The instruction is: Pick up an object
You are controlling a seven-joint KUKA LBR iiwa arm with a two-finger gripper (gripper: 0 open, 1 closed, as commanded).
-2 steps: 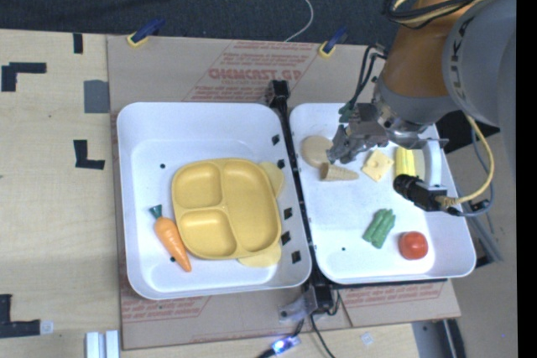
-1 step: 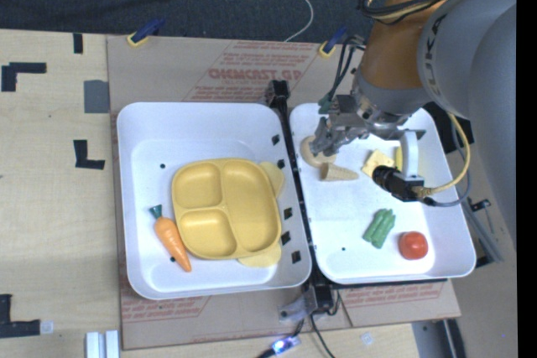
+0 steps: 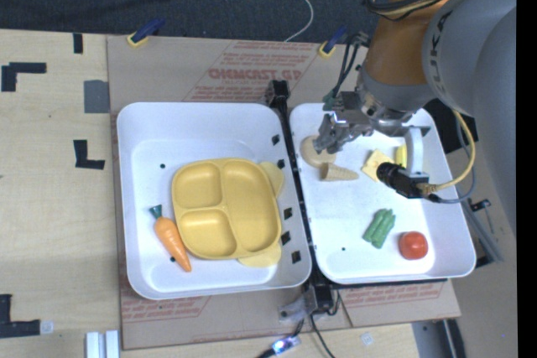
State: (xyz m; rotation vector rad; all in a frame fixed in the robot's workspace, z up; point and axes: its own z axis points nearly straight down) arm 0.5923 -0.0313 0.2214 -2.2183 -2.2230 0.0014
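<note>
- Reaching in from the right, the arm (image 3: 436, 29) hung low over the right bin (image 3: 445, 264).
- The hand (image 3: 329, 138) was near the bin's far left corner, just above a tan wedge (image 3: 340, 173) and a round tan piece (image 3: 312, 153).
- I could not tell if the hand was gripping or let go, and nothing showed between its tips.
- It looked like the hand was going for one of those tan bits, since it was right over them.
- A yellow block (image 3: 379, 163) lay just beside the wedge, partly under the arm's black cable end.
- A green veggie (image 3: 379, 228) and a red tomato (image 3: 413, 245) sat near the front of that bin, well apart from the hand.
- The left bin (image 3: 134, 180) held a yellow tray (image 3: 225, 207) with a carrot (image 3: 172, 241) touching its left side.
- Those things lay loose so the arm could pick any one.
- Both bins sat side by side on the bench (image 3: 50, 180).
</note>
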